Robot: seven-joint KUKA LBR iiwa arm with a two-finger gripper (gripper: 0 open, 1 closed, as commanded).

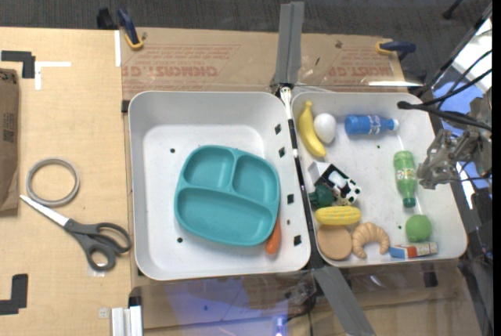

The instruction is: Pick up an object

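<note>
Count, by kind:
- White bins: 2, left bin [149,170] and right bin [376,101].
- Teal divided plate [227,197]: 1.
- Carrot [273,239]: 1.
- Bottles: 2, blue bottle [369,124] and green bottle [405,176].
- Banana [310,131]: 1.
- White egg [324,126]: 1.
- Corn cob [337,215]: 1.
- Croissant [370,236]: 1.
- Green ball [419,228]: 1.
- Scissors [82,231]: 1.
- Tape roll [52,181]: 1.

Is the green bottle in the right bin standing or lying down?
Lying down. The green bottle shows its full length on the right bin's floor, cap toward the near side.
</note>
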